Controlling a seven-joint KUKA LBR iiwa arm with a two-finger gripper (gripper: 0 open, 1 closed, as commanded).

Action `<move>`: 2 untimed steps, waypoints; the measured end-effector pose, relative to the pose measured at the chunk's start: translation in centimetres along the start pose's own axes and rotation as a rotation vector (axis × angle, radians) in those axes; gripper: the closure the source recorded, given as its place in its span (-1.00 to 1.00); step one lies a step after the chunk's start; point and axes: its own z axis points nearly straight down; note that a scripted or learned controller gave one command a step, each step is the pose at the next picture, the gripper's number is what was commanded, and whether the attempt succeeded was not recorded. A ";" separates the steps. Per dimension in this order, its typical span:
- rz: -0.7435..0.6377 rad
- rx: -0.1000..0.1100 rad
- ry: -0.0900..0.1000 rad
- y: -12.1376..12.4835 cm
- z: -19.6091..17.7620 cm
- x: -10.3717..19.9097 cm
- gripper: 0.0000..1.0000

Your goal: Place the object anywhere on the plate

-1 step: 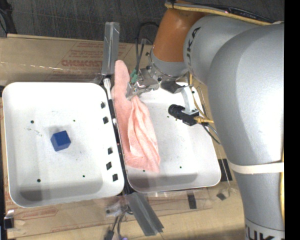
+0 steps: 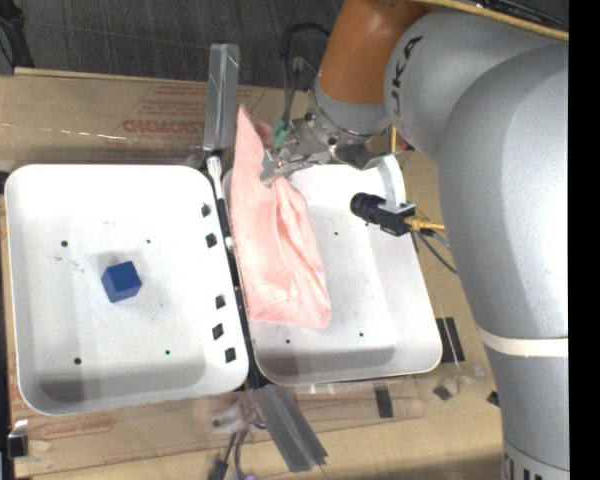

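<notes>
Two white bins (image 2: 40, 268) on cardboard-covered bench (image 2: 80, 108), dark floor (image 2: 130, 8)

One fixed camera watches me from above the table (image 2: 100, 108), looking down at a slant, near enough that the two white bins fill most of its frame. The left bin (image 2: 40, 268) and the right bin (image 2: 380, 298) lie side by side beneath it. My arm (image 2: 500, 168) enters from its right side, large in the foreground.
</notes>
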 end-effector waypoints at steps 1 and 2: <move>-0.403 0.002 0.000 0.7 1.0 4.5 1.00; -0.805 0.001 -0.001 1.2 1.8 9.2 1.00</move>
